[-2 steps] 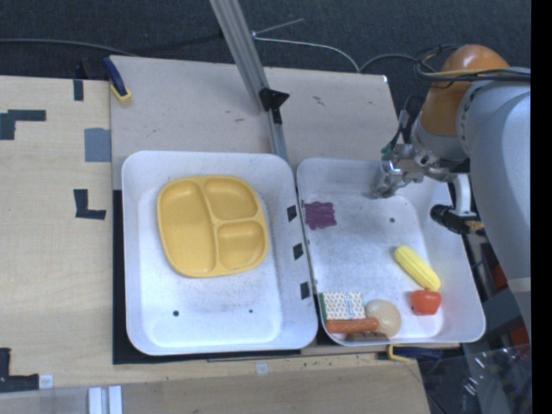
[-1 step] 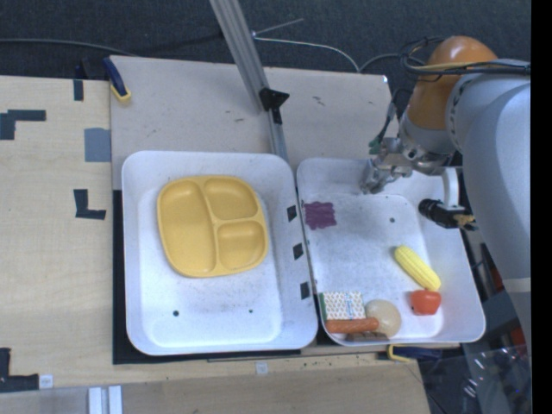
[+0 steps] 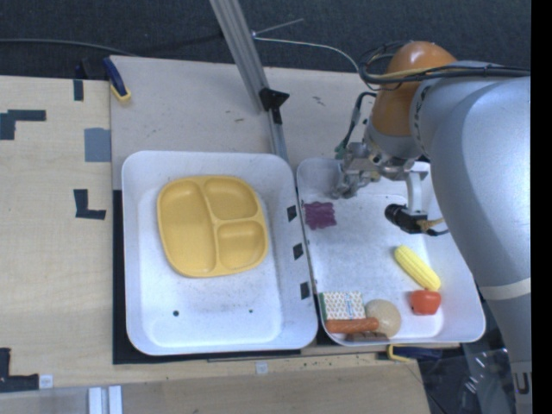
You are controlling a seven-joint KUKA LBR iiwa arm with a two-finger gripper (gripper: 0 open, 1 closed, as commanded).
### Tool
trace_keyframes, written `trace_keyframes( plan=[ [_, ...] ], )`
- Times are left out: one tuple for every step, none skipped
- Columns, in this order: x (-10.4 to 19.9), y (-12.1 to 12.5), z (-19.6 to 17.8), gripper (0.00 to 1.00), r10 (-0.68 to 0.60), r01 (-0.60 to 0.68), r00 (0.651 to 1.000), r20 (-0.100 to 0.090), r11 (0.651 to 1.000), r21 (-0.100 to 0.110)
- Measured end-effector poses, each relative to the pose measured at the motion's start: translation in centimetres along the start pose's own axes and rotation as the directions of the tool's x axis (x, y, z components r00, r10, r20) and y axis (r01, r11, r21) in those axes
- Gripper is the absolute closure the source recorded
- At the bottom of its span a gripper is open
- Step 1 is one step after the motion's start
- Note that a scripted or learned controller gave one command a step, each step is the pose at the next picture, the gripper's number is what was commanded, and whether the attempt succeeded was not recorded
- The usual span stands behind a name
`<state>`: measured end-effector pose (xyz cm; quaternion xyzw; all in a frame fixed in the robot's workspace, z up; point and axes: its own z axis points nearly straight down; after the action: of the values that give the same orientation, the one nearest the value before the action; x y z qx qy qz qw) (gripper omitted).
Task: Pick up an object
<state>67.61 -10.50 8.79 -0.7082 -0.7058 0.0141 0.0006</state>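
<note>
A: Where does the tool (image 3: 348, 182) sit relative to anything it could pick?

B: It hangs over the far left corner of the right bin (image 3: 371, 248). The purple piece (image 3: 320, 215) lies just beside it, toward the near side and slightly left. That is the closest candidate, and I'd judge the move turns on that short offset.

A: Does the purple piece have a long axis?

B: It looks roughly square and flat, so no clear one. The corn cob (image 3: 417, 267) does: it runs diagonally, well apart from the tool toward the near right.

A: Is the tool wide or narrow?

B: I cannot tell; the tip is small and dark against the bin wall, and nothing is visibly held.

A: What else is in that bin?

B: A red tomato-like thing (image 3: 424, 302) just beside the cob, and along the near edge a patterned packet (image 3: 343, 304), a sausage (image 3: 352, 324) and a beige round item (image 3: 384, 316), clustered together.

A: And the left bin (image 3: 155, 317)?

B: It holds a yellow divided tray (image 3: 212, 225), its three compartments bare. The bins sit side by side on the counter (image 3: 52, 231).
</note>
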Motion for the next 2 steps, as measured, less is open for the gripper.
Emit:
trace_keyframes(
  plan=[
    [5.0,-2.0,-10.7,1.00,-0.008,0.008,1.000,-0.020,1.000,-0.028],
    [9.2,0.0,-10.2,1.00,-0.009,0.009,1.000,-0.020,1.000,-0.021]
  ],
)
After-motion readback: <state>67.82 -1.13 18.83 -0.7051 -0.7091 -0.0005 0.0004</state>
